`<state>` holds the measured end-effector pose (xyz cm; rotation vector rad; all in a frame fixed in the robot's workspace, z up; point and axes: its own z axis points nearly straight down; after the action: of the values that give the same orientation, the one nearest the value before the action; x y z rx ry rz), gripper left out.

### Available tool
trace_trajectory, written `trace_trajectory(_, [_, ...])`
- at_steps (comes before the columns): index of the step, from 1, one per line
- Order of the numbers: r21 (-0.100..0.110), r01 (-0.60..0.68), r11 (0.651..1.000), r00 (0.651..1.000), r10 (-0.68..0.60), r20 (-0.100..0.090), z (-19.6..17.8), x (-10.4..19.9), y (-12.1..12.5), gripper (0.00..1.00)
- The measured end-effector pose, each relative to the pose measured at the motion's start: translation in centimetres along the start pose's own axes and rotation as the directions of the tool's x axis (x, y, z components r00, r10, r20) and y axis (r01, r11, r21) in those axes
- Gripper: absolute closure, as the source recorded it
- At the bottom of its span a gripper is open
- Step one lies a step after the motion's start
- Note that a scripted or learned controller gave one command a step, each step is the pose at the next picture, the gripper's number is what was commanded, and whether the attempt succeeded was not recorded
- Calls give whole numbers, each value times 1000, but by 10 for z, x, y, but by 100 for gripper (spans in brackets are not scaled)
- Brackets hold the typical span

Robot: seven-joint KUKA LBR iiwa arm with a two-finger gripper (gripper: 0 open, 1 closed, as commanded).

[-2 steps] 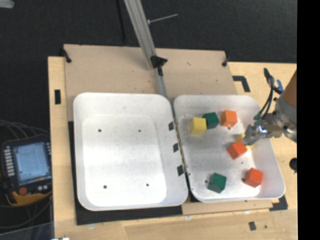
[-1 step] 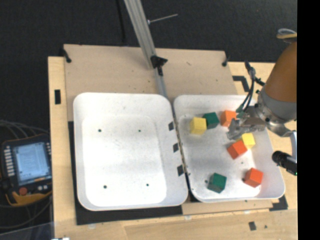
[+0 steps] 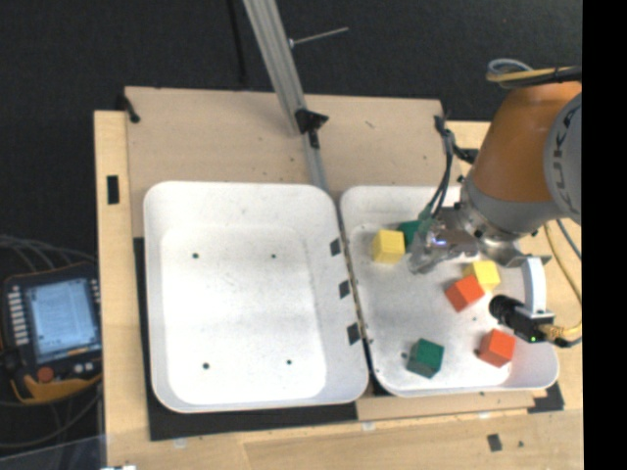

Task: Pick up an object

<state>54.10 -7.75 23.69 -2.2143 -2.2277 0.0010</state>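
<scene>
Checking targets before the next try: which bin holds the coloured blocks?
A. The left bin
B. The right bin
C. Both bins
B: the yellow block, orange blocks and green block all lie in the right bin, below the arm.

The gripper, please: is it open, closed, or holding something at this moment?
Gripper: cannot be told. It sits low in the right bin, beside the yellow block, and the view is too blurred there to judge.
</scene>
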Motion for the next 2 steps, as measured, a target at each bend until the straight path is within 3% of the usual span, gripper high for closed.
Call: trace_trajectory(2, [-2,3,1000,1000,-3,-2,6,121,24,100])
